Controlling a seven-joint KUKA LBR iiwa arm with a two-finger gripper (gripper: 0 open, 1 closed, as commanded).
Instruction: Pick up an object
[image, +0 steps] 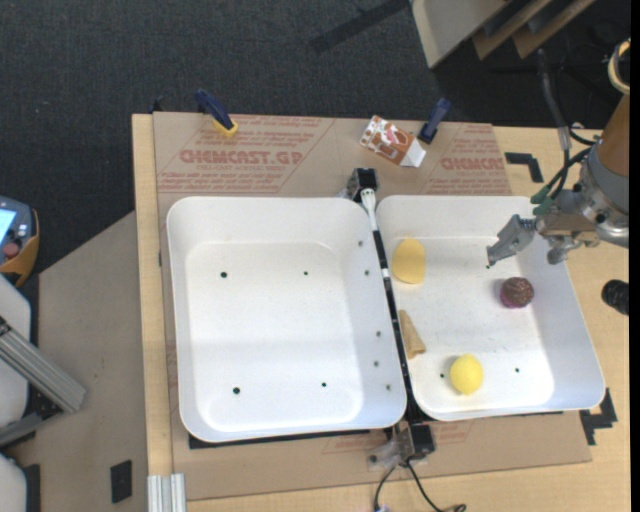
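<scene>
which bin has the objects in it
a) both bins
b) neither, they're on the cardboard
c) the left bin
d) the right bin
d: the yellow ball, the dark reddish ball, the pale yellow piece and the small tan wedge all lie in the right bin, where the end effector hovers.

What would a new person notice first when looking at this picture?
Most striking are the two white bins side by side: the left bin and the right bin, which holds a pale yellow object near its left wall, a bright yellow ball near the front and a dark reddish object. The gripper hangs above the right bin, close to the reddish object.
</scene>
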